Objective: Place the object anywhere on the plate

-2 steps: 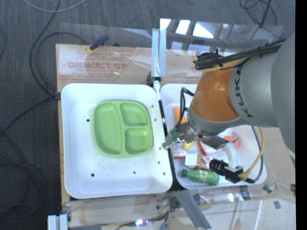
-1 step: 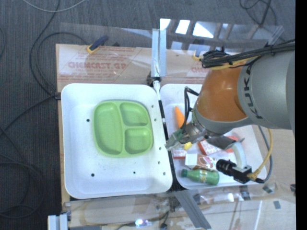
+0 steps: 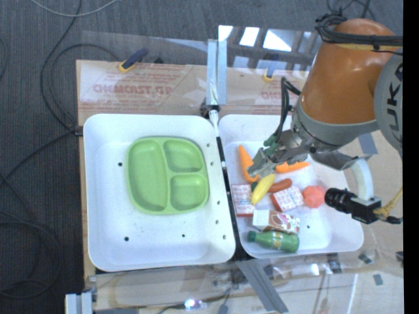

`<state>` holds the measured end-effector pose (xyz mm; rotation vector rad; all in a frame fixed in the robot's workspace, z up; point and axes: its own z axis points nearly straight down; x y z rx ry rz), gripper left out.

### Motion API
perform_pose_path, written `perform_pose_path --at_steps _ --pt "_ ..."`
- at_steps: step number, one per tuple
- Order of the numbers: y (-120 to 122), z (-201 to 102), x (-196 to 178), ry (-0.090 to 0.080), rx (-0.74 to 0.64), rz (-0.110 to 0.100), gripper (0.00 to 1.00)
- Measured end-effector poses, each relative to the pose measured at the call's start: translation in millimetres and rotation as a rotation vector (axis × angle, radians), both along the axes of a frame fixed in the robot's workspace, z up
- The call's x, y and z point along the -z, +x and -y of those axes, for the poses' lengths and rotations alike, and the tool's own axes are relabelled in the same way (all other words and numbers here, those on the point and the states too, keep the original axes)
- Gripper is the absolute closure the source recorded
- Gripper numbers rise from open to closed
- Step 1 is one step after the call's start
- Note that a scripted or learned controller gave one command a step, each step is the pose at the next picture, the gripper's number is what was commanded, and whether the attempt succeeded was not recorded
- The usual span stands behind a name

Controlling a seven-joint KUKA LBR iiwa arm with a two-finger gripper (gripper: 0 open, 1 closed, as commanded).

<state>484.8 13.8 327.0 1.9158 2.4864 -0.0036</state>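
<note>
Arm over the right bin (image 3: 340,237), gripper (image 3: 263,165) low among the toy food. Fingers (image 3: 256,169) look parted, tips spread over the pile, nothing seen between them; I read it as open and not gripping, though the view is small here.

Task status: not done. The green plate (image 3: 168,174), three compartments, sits in the left bin (image 3: 105,241), well to the gripper's left, with nothing on it. No object has been lifted clear of the right bin. My judgement: the pick step is in hand; the grasp, the carry across the divider between the bins and the release over the plate are all left.

Which object is meant cannot be told for certain. Closest candidates:
- yellow banana-shaped piece (image 3: 263,188), just below the fingertips, near touching
- orange carrot (image 3: 244,159), just to the gripper's left, by the bin wall
- second orange piece (image 3: 292,167), just to its right, partly under the wrist

Farther below the gripper: red sausage (image 3: 282,185), red-and-white packet (image 3: 241,199), red box (image 3: 287,199), another printed packet (image 3: 281,222), green bottle (image 3: 275,241) lying on its side. Red ball (image 3: 314,197) below and to the right.

Writing:
- cardboard sheet (image 3: 144,91) beyond the bins carries faded red print; letters not readable with confidence
- arm casing at far right shows part of large dark lettering, a "U" and "K"
- packet and bottle labels too small to read
</note>
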Motion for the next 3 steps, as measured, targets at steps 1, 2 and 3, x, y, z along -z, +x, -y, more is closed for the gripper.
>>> perform_pose_path --at_steps 1,2,3 --pt "0.6 0.2 -8.7 -0.003 0.000 -0.001 1.00" --pt "82.6 -57.9 48.2 0.001 -0.155 -0.003 1.00" --pt "20.3 -51.7 109.9 0.003 -0.325 -0.005 1.00"
